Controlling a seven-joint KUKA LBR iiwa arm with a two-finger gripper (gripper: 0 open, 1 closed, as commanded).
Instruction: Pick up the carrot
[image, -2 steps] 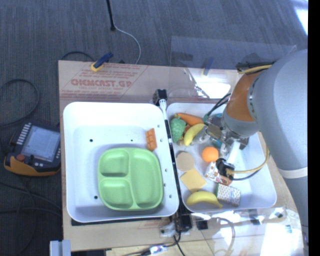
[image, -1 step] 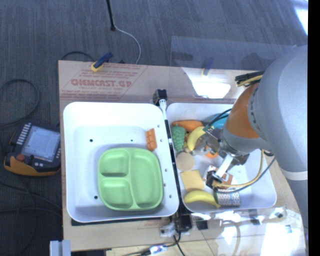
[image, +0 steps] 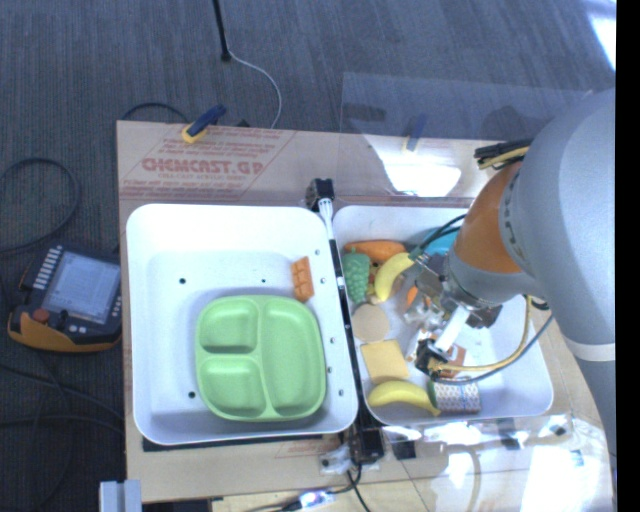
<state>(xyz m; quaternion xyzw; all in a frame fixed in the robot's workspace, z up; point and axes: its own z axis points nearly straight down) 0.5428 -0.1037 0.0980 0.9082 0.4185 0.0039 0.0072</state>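
Observation:
The carrot (image: 376, 249) is an orange piece lying at the back left of the right bin (image: 530, 385), just behind a yellow banana (image: 392, 272). My gripper (image: 424, 290) hangs low over the middle of that bin, to the right of the carrot and a little nearer the front, apart from it. The grey wrist with its orange band covers much of the gripper. A small orange bit shows by the gripper, too unclear to name.
A green corn cob (image: 355, 275), a round tan cookie (image: 372, 322), a yellow cheese block (image: 383, 360), a second banana (image: 400, 396) and a silver can (image: 456, 398) crowd the right bin. The left bin (image: 160, 250) holds a green divided plate (image: 262, 357) and a small orange piece (image: 302, 278).

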